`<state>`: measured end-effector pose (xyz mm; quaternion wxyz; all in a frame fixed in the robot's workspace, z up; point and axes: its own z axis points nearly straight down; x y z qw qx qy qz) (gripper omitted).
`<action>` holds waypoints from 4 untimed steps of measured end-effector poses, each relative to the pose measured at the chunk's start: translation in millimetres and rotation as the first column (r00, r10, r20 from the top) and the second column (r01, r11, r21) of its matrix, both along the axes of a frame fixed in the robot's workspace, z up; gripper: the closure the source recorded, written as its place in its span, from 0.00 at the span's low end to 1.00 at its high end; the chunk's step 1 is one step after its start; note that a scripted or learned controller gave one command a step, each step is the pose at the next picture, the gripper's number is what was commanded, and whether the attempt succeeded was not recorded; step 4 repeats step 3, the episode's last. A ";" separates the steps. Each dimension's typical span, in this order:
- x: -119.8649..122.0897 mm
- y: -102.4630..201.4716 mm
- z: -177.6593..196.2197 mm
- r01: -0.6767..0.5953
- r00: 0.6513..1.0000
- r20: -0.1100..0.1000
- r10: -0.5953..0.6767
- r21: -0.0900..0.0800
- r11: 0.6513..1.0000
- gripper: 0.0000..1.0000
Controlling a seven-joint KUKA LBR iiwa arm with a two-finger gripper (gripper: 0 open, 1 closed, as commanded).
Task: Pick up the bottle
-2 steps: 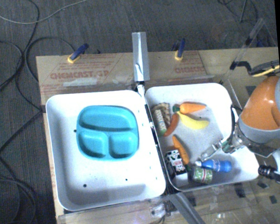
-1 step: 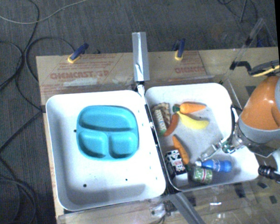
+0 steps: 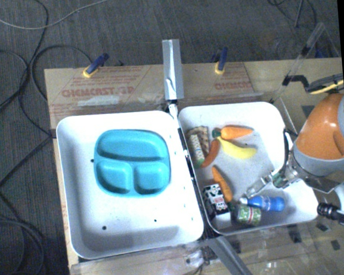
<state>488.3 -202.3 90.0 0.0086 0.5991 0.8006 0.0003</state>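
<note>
The bottle point(image 3: 269, 204) is small and blue and lies on its side near the front edge of the right bin point(image 3: 281, 118). Its left end touches a green-labelled can point(image 3: 247, 215). My gripper point(image 3: 265, 184) hangs just behind and above the bottle, reaching in from the right under the arm's orange band. It stands open, one finger point(image 3: 254, 188) pointing left and down, and nothing is between the fingers. The bottle rests on the bin floor, apart from the gripper.
The right bin also holds an orange carrot point(image 3: 237, 132), a yellow banana point(image 3: 240, 150), two smaller carrots point(image 3: 222, 183), a brown bar point(image 3: 196, 142) and a black-and-white box point(image 3: 215, 199). A blue divided tray point(image 3: 132, 161) lies in the left bin point(image 3: 83, 219).
</note>
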 end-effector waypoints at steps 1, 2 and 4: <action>0.0 0.0 0.0 0.000 1.000 0.000 0.000 0.000 1.000 0.00; 0.0 0.0 0.0 0.000 1.000 0.000 0.000 0.000 1.000 0.00; 0.0 0.1 0.0 0.000 1.000 0.000 0.000 0.000 1.000 0.00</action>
